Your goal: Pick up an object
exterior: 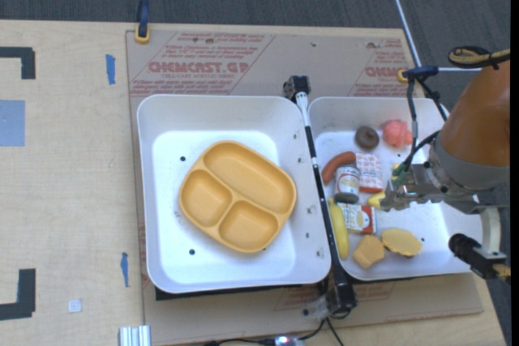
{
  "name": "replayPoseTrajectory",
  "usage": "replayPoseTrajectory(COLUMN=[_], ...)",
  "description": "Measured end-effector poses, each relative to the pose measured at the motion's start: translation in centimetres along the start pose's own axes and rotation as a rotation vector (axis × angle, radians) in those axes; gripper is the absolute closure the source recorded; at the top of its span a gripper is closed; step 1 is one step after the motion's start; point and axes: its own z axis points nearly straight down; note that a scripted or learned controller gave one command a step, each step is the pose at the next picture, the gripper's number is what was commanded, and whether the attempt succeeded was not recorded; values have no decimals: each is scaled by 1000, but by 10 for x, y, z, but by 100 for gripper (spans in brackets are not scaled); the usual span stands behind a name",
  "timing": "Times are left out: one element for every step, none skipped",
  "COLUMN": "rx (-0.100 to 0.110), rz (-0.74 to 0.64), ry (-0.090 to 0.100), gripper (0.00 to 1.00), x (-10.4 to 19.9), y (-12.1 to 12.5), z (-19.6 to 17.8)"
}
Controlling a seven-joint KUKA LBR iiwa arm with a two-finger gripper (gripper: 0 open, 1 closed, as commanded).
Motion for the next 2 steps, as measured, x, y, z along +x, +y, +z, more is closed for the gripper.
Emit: replayPoseTrajectory(rx=[-2, -2], rz=[-2, -2], ry=[1, 1], gripper=[100, 0], x=[30, 30], y=[1, 1], z=[-11, -11])
